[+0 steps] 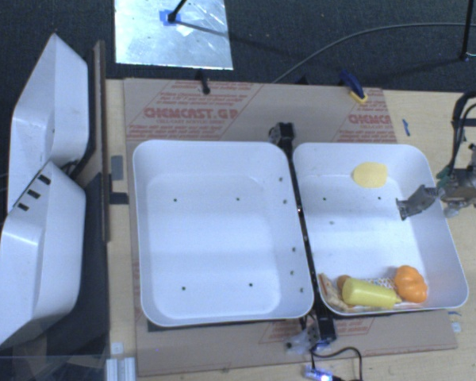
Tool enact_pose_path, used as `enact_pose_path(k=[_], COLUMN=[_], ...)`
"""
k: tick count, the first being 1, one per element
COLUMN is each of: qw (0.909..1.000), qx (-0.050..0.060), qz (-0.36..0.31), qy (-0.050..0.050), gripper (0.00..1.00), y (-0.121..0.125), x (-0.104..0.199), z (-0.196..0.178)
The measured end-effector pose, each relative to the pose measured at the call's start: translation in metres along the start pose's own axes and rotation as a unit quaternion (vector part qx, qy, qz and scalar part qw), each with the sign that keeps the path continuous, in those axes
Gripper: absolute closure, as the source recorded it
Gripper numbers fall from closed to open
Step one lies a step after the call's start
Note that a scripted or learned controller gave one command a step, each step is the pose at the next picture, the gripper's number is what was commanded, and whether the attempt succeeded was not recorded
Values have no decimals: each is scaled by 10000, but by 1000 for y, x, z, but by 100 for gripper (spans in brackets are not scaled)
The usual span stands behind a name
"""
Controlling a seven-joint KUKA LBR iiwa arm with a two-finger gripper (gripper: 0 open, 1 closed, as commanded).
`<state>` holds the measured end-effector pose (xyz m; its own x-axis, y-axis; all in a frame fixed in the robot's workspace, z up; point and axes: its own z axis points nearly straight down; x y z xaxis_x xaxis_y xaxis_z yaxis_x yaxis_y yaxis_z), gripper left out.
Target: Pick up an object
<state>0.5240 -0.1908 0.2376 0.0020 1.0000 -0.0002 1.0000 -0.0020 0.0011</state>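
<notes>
In the right bin (436, 236), a pale yellow round piece (370, 175) lies near the far wall. Along the near wall sit an orange fruit-like object (411, 284), a yellow-green elongated object (370, 294) and a small brown item (343, 282), all close together on a pale netted piece (374, 281). My gripper (413, 202) reaches in from the right over the bin's right side. It sits to the right of and below the yellow round piece, well above the cluster, with nothing seen in it.
The left bin (214, 236) lies beside the right one, with a black divider (301, 221) between them. Both rest on a cardboard sheet (222, 113). White housings (44, 213) stand at far left, and a shiny metal plate (173, 21) lies beyond the bench.
</notes>
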Motion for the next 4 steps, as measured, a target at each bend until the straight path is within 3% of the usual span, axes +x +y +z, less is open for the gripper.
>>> enact_pose_path(k=[1, 2, 3, 4], qw=[10000, 10000, 10000, 10000], qx=[23, 21, -7, 6], qz=[-41, -16, 1, -9], qy=[12, 5, -4, -2], gripper=[0, 0, 0, 0], y=[10, -3, -38, 25], x=[76, 96, 73, 40], z=[56, 102, 71, 98])
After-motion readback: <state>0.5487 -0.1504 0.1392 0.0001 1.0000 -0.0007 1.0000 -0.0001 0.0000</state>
